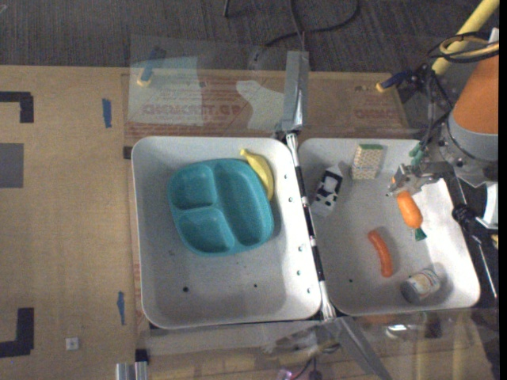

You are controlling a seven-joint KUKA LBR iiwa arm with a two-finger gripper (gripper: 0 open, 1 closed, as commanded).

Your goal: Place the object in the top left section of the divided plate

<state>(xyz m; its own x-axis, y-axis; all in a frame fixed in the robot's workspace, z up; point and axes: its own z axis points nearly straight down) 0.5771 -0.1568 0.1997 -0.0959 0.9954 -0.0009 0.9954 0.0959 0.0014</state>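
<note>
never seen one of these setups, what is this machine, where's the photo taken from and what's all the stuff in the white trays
This is one photo from a camera fixed above a bench, looking down at a slant. The grey and orange shape at the right is a robot arm; its grasping end, the pincer, hangs over the right bin, just above a toy carrot. I cannot tell whether it grips anything.

The right bin also holds an orange sausage-like toy, a small black and white toy, a pale checkered block and a grey can-like item.

The left bin holds a teal divided plate, with a yellow banana against its upper right rim.
</note>
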